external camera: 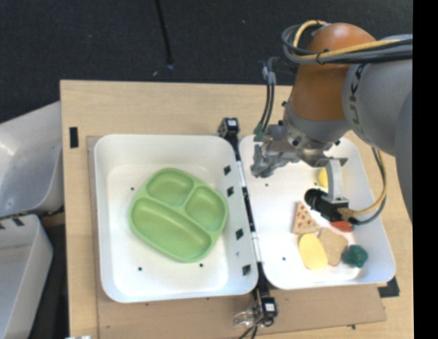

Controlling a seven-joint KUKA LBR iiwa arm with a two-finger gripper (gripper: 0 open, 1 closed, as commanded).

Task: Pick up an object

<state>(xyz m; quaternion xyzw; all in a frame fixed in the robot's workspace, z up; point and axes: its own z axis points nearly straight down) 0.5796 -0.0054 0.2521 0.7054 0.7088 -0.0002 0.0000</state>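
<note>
Tray (178, 215) fills left bin (106, 260); toys, seemingly food, right.

Floor: dark, near-black surface with a fine speckled texture (134, 27), filling the far part of the scene and running down the left side.
Worktop: pale wood-grain board (155, 108), roughly square, seen at a slant; its far edge runs straight across, and its near edge shows at the bottom.
Cable: thin dark line (162, 30) crossing the floor on the far side, ending near the worktop's far edge.
Left side: white rounded plastic housing (25, 161) beside the worktop, with a second pale grey-white panel (18, 281) nearer below it.
Light: even and soft overhead, with faint shadows.
</note>
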